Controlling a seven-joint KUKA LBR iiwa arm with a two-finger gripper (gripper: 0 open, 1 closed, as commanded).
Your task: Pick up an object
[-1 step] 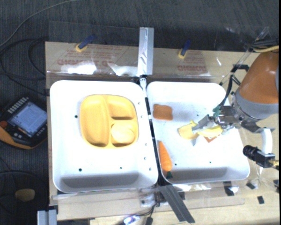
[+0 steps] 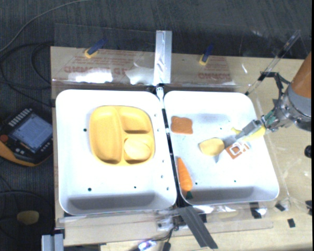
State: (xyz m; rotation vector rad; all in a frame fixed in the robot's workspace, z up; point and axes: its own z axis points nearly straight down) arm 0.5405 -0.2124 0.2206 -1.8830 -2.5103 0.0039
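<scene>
Carpet [image 2: 52, 14], dark grey, surrounds a wooden bench [image 2: 240, 67]; a thin cable [image 2: 39, 13] trails across it, and a handheld pendant [image 2: 22, 136] lies at left. Two white bins sit side by side. Left bin [image 2: 73, 192] holds a yellow divided tray [image 2: 120, 134]. Right bin [image 2: 251, 184] holds a brown square piece [image 2: 181, 125], a carrot [image 2: 183, 175] against its left wall, a pale yellow lump [image 2: 211, 146] and a small orange-white block [image 2: 236, 150]. Gripper [image 2: 248, 132] reaches over the right rim, touching the block area; finger state cannot be told.

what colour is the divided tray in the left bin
Yellow: the tray is plain yellow, seen clearly in the camera view.
</scene>
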